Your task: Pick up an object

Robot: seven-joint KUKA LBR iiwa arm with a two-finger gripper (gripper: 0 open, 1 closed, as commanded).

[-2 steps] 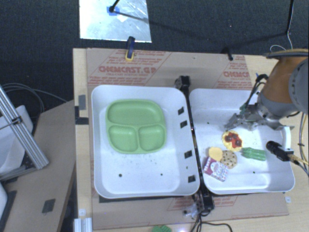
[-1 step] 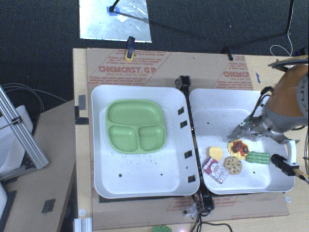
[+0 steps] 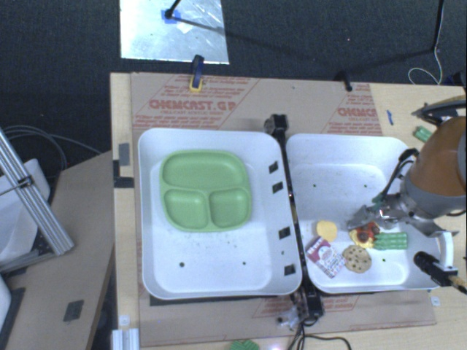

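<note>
So the gripper (image 3: 363,217) sits low in the right bin (image 3: 343,159), right by a small red-and-yellow toy (image 3: 364,234); honestly can't tell its state from here. Cookie (image 3: 357,258), yellow disc (image 3: 326,230) and green piece (image 3: 390,240) lie nearby. Green tray (image 3: 206,190) sits in the left bin (image 3: 211,268).

A green divided plate (image 3: 206,190) lies in the left white bin (image 3: 157,268). Both bins rest on a brown printed sheet (image 3: 219,100) covering the table (image 3: 120,108); a shiny metal panel (image 3: 146,28) lies beyond.
</note>
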